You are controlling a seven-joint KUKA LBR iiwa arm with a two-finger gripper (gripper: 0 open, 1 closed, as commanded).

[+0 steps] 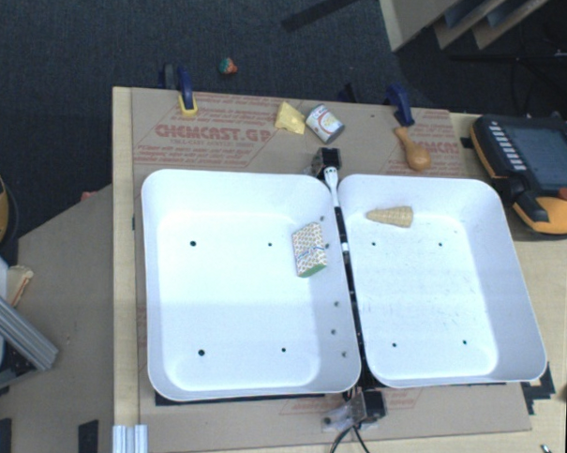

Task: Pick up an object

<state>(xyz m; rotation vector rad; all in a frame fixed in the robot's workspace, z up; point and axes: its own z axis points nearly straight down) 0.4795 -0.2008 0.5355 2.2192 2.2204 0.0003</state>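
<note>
A small patterned box [309,248] with a green edge lies in the left bin [196,302], close to its right wall. A tan cone-shaped object [390,216] rests in the right bin [449,313] near its far left corner, lying on its side with the tip pointing left.
On the cardboard behind the bins lie a yellow wedge [289,119], a small white carton [325,123] and a brown wooden piece [412,149]. Blue clamps [185,87] hold the board's far edge. A black and orange pendant [533,166] sits at the right.
</note>
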